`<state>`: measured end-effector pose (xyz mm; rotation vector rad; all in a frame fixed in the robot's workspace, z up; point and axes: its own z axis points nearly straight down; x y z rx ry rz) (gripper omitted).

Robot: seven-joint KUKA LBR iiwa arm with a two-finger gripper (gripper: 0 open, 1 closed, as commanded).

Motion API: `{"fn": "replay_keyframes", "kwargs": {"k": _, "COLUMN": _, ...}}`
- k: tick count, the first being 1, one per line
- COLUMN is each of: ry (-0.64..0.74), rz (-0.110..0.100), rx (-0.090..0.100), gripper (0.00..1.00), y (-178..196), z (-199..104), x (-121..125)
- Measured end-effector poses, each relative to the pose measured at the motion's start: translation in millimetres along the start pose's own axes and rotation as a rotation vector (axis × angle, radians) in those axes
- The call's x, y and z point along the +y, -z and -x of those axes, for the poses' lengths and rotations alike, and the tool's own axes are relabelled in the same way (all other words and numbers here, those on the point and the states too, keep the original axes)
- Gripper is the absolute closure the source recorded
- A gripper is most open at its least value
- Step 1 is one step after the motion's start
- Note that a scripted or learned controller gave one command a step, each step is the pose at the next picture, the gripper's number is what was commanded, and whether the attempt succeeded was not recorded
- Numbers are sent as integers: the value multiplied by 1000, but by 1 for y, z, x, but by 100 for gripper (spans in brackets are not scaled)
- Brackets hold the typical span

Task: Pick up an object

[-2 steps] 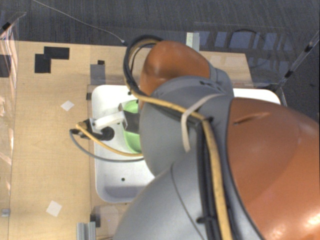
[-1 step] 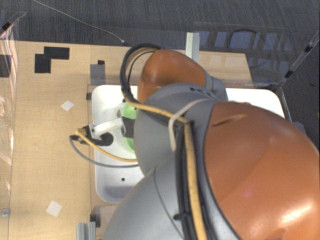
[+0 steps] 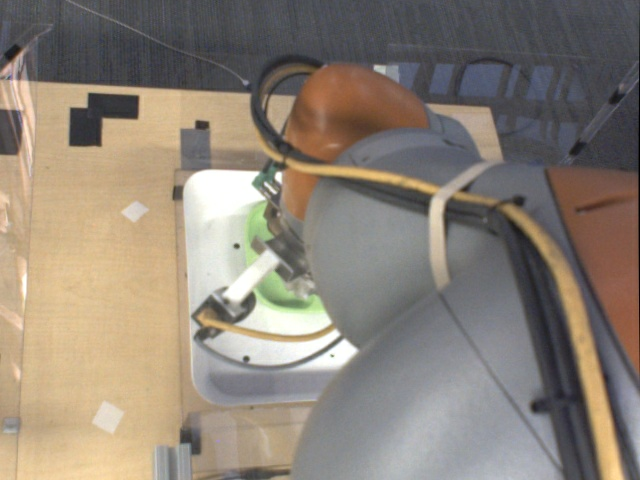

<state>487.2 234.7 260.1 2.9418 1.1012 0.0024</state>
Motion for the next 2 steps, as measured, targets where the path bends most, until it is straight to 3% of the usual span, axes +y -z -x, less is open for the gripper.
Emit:
{"fn": "replay_keyframes", "kwargs": {"k": 1, "ry": -241, "rz": -1, "rx": -3, "gripper": 100, "y": -39, "z": 1, "x": -1}}
{"fn": "replay_keyframes", "kwargs": {"k": 2, "ry": 408, "rz": 0, "rx": 0, "gripper": 100, "y": 15, "z": 0, "x": 0}}
